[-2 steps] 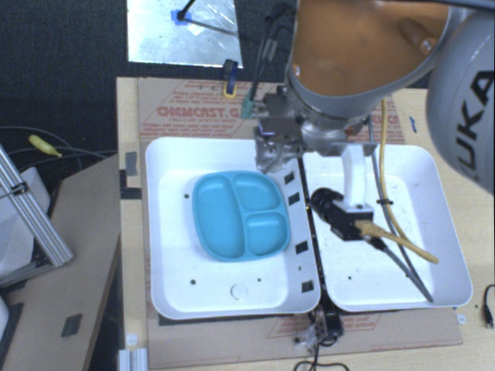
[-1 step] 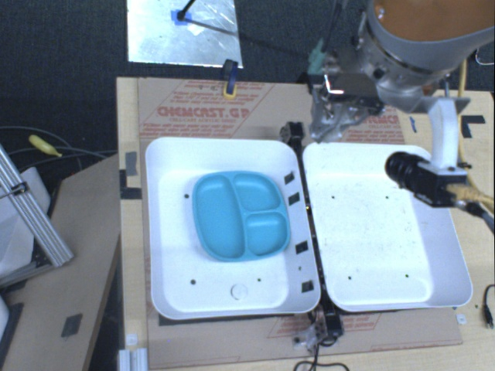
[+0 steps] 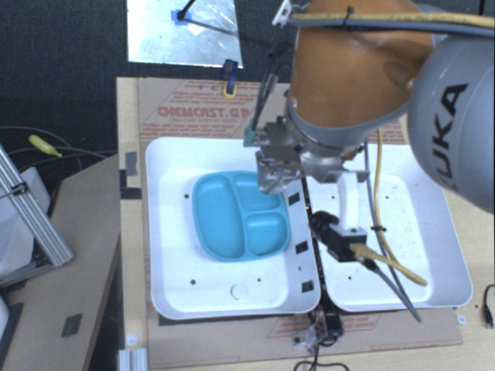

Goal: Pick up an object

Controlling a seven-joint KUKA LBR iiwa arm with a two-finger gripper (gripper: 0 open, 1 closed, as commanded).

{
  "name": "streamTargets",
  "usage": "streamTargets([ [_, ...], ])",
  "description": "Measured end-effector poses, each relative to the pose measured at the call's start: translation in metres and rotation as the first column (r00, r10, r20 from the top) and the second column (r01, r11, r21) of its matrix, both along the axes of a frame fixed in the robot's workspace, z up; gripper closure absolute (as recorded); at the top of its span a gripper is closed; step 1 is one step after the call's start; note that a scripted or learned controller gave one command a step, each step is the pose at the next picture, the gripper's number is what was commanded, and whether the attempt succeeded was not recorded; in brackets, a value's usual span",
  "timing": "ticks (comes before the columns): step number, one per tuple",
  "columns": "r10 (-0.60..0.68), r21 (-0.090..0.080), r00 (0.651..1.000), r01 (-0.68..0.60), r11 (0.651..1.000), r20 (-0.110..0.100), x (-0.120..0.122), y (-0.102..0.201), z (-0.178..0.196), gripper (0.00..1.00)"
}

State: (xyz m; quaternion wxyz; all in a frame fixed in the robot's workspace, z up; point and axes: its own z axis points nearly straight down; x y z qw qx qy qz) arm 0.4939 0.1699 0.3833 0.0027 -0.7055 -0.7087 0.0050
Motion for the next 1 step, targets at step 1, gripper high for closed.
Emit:
streamTargets([
  [1,0.000,0.011,1.000,0.000,1.000,0.030,0.0118,0.0057,0.1536,1.00],
])
